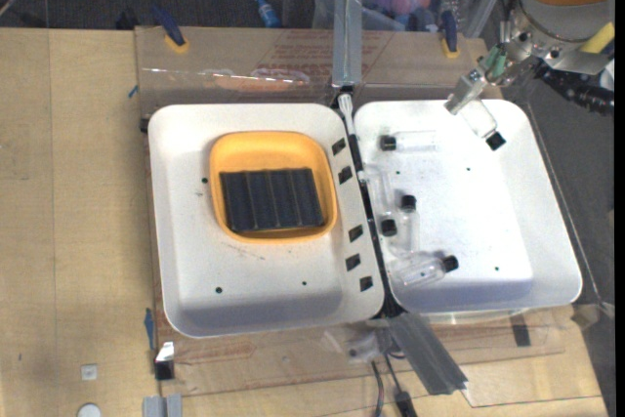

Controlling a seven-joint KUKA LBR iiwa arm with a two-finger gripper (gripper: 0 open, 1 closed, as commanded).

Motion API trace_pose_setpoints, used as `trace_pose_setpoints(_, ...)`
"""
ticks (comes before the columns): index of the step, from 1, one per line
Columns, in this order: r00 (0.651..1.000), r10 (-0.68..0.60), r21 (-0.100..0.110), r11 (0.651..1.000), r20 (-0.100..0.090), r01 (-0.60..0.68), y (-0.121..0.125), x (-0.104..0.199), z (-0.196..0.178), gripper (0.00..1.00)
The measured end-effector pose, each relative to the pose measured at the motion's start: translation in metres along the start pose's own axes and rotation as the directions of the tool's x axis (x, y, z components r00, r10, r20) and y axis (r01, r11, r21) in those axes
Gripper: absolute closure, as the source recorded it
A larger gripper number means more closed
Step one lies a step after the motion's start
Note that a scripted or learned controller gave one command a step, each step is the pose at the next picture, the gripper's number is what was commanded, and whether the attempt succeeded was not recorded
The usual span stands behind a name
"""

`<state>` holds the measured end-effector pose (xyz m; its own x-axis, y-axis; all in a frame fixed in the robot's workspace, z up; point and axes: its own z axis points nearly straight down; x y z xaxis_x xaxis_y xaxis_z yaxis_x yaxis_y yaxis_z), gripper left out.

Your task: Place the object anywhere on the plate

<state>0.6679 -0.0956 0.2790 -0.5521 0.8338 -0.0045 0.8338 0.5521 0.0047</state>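
My claw hangs over the right white bin's far edge, pinching a clear plastic vial with a black cap. The square yellow-orange plate sits in the left white bin.

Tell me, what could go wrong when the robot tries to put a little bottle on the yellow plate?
The clear bottle near the end effector is see-through and small, so the grab could miss or slip. The yellow plate sits in the other bin, so a bottle could drop while crossing the divider. The dark ridged block covers much of the plate, so the bottle might roll off.
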Motion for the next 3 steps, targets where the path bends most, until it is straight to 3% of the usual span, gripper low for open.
trace_pose_setpoints(1, 1.000, -0.014, 0.000, 1.000, 0.000, 0.014, -0.008, -0.012, -0.017, 1.00)
trace_pose_setpoints(2, 0.984, -0.180, -0.001, 0.984, 0.001, 0.180, -0.011, -0.017, -0.026, 1.00)
trace_pose_setpoints(3, 0.903, -0.430, -0.002, 0.903, 0.003, 0.430, -0.041, -0.056, -0.059, 1.00)
